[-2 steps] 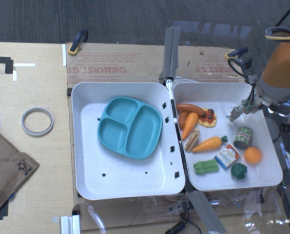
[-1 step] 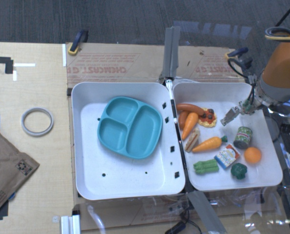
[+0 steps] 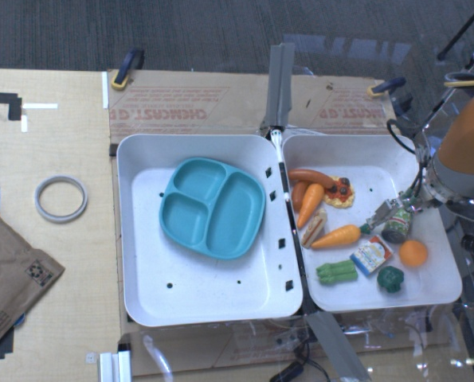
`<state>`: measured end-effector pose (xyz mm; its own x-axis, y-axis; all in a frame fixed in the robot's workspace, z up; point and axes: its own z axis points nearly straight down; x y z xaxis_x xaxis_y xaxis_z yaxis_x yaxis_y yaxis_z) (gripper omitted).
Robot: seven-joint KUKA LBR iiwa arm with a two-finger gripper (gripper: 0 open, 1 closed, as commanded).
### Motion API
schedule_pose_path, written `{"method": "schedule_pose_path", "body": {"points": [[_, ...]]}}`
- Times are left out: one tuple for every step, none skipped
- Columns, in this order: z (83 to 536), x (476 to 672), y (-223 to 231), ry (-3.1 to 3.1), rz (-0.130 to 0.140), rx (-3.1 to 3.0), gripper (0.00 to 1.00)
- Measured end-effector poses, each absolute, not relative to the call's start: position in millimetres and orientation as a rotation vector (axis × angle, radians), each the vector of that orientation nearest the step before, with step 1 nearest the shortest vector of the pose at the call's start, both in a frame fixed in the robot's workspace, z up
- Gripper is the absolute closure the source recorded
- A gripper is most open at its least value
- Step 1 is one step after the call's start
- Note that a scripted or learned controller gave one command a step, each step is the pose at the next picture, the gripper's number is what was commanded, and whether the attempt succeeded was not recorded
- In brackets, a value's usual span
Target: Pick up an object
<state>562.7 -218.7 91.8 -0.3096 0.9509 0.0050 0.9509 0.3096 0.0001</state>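
Grey arm [image 3: 460,153] cut off at right; fingers [image 3: 392,213] blurred, grip state unclear, beside dark can [image 3: 397,228].

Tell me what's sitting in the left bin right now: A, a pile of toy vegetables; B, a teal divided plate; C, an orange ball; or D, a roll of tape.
B: the teal divided plate lies in the left bin, while the toy foods sit in the right bin and the tape ring is out on the bench.
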Motion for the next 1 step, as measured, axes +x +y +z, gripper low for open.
{"method": "schedule_pose_path", "body": {"points": [[101.7, 563.6, -220.2, -2.539, -0.004, -1.852, 1.00]]}}
